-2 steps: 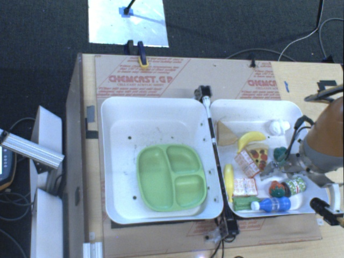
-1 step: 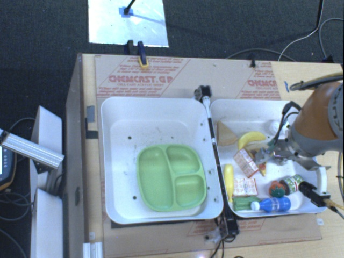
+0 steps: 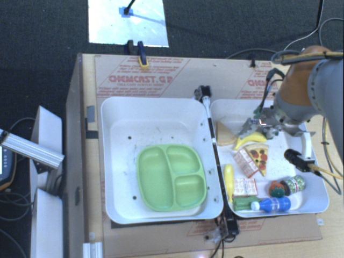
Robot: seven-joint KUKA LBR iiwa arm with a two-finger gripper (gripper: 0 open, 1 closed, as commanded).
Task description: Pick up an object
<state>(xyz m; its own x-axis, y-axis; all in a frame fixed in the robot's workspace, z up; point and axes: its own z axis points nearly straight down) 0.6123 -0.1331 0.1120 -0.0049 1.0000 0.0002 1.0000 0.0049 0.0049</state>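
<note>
My gripper [image 3: 259, 124] hangs low over the back of the right bin [image 3: 317, 198], just above a yellow banana [image 3: 251, 140]. Nothing visible is held in it. In front of the banana lie a pizza slice [image 3: 260, 156] and a small carton [image 3: 245, 164]. A long yellow piece [image 3: 228, 179] lies along the divider. Near the front wall sit a red-and-white box [image 3: 244, 187], a green item [image 3: 244, 202], a blue bottle [image 3: 274, 203], a red-orange ball [image 3: 277, 188] and a small can [image 3: 295, 184].
The left bin [image 3: 121, 122] holds a green divided plate [image 3: 172, 176] in its front right part. A pale wedge [image 3: 226, 136] rests at the right bin's back left corner. The grey arm with its orange band [image 3: 298, 85] comes in from the right.
</note>
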